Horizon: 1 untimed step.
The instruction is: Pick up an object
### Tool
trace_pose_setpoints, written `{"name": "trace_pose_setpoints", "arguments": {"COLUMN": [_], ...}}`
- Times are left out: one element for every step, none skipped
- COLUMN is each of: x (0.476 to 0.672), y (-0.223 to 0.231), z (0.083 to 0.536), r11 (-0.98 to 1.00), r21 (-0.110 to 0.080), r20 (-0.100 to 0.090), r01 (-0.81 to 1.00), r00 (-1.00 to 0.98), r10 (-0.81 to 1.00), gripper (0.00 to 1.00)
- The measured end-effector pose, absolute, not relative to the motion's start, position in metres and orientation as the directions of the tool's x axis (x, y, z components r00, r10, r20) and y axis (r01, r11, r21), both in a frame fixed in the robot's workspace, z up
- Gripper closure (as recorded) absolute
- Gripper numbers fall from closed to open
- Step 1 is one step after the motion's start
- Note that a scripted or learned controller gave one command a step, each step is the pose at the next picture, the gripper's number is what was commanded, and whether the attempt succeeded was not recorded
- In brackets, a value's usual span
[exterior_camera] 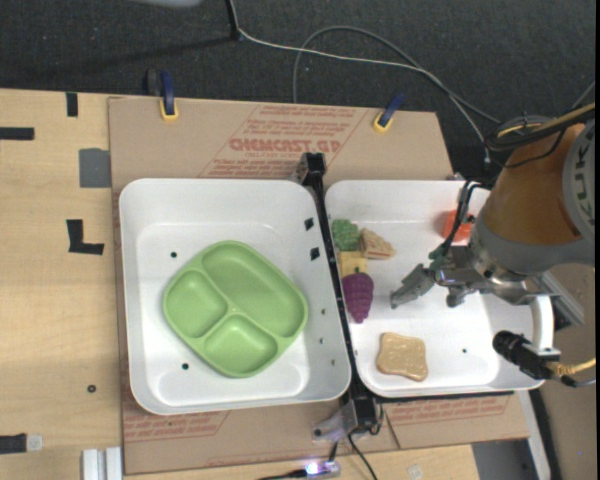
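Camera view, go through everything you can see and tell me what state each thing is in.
Claw: over the right bin, open, holding nothing.
Green divided plate: flat in the left bin, compartments bare.
Toast slice: lying flat, right bin.
Purple grapes: lying by the divider.
Green, yellow and tan food pieces: clustered together.
Orange object: partly hidden behind the arm.

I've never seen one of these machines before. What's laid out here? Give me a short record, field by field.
left bin: holds a green divided plate
right bin: holds toy foods
by the divider: green piece, yellow piece, purple grapes
near front: toast slice
beside green piece: tan wedge
gripper: over the right bin, fingers spread, nothing between them
arm: enters from the right
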<state>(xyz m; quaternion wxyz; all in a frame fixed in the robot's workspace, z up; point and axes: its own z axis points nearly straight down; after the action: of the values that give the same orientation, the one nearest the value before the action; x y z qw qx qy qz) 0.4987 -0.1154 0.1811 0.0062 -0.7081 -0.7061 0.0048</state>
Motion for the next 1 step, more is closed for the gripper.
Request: {"name": "trace_pose_setpoints", "arguments": {"x": [0.5019], "y": [-0.1151], "z": [0.1873], "r11": [0.001], "r21": [-0.002], "r20": [0.0], "r01": [1.0], "r00": [-0.001], "r10": [1.0], "gripper": [0.0]}}
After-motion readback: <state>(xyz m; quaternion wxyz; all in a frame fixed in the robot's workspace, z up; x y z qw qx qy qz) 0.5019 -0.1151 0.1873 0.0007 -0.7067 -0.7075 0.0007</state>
